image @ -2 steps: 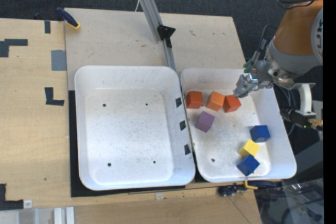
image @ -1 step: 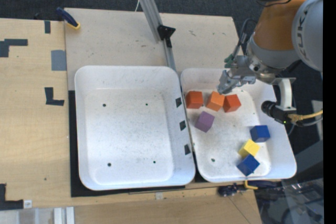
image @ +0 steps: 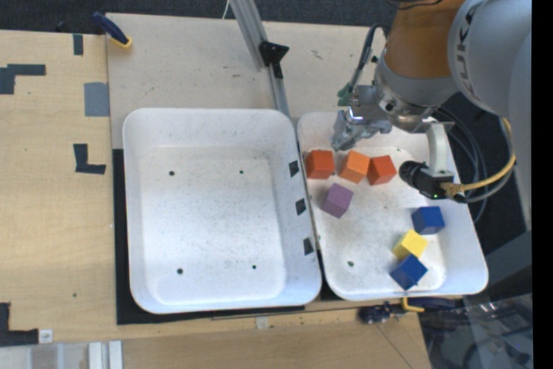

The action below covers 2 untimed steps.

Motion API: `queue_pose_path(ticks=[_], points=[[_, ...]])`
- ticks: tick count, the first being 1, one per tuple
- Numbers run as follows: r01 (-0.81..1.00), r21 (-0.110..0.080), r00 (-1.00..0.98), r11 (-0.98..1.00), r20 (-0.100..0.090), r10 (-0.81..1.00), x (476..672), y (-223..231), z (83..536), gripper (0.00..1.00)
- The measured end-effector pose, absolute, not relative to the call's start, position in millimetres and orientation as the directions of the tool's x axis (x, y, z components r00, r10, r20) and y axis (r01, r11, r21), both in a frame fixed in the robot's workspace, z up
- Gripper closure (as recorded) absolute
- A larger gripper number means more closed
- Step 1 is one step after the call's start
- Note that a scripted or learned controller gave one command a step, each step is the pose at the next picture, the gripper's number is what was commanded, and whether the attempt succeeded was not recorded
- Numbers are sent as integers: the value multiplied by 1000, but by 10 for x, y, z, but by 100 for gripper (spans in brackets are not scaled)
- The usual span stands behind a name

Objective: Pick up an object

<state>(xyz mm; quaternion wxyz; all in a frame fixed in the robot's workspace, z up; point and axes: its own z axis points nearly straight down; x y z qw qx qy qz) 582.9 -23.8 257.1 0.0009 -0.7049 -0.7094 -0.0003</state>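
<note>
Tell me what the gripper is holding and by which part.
Nothing visibly. The gripper hangs just above the row of orange cube, lighter orange cube and red cube; none sits between its fingers.

The wooden bench (image: 52, 212) bears two white bins (image: 207, 125) side by side.
</note>
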Motion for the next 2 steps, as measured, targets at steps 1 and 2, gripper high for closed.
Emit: queue_pose_path(ticks=[1,2], points=[[1000,-1,-7,7,2,1000,5891,334,2587,100],[1000,-4,-6,6,0,1000,5935,869,2353,100]])
